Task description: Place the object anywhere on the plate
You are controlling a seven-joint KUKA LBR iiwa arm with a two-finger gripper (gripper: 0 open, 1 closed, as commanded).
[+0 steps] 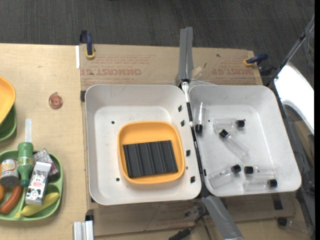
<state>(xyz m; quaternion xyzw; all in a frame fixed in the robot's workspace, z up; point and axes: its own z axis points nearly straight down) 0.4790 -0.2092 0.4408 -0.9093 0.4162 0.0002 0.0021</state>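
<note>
An orange square plate (150, 128) lies in the middle of the left white bin (100, 134). A black ribbed rectangular block (150, 158) rests flat on the plate, covering most of its inner area. The right white bin (272, 109) holds several clear vials with black caps, among them one near the front (224, 172), one at the front right (260, 184) and one by the divider (198, 117).
On the wooden bench left of the bins stands a green plate (52, 204) of toy food with a green bottle (25, 161). An orange bowl (5, 101) sits at the left edge, and a small pink disc (55, 101) lies nearby. Cardboard (130, 69) lies under the bins.
</note>
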